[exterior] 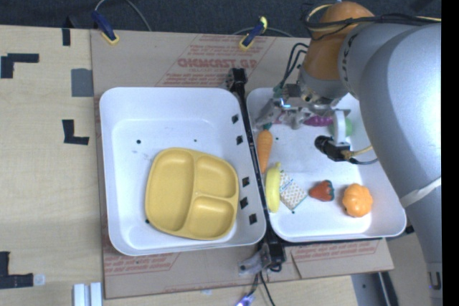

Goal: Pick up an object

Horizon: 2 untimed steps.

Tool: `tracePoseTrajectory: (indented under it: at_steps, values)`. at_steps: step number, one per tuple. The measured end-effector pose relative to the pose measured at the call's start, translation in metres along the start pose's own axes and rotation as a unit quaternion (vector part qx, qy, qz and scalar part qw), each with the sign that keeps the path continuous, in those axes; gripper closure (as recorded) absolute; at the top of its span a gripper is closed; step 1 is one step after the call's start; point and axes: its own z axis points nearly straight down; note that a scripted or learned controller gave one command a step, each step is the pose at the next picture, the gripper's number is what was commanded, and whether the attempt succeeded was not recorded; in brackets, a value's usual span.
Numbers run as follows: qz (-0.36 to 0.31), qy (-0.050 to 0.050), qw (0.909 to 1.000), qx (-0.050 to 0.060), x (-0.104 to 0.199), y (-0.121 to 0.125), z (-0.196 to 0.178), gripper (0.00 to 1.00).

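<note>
Grey arm (401,104) looms over the right bin (373,226), its end effector (297,107) low at the bin's far-left corner; I cannot tell its grip. Carrot (264,149), banana (272,186) line the left wall.

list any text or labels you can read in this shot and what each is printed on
"CHEMCAST": my best reading of the red print on the cardboard sheet behind the bins; the letters after it are blurred.
Red print on the cardboard's front edge, below the right bin: too small to read.
</note>
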Motion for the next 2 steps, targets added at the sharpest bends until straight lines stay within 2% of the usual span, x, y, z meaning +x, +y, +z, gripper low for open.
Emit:
tracePoseTrajectory:
  at_steps: [1,2]
  values:
    - [-0.001,0.000,1.0000,0.000,0.0004,0.0001,-0.0100,1.00]
    - [0.000,0.000,1.0000,0.000,0.0004,0.0000,-0.0096,0.00]
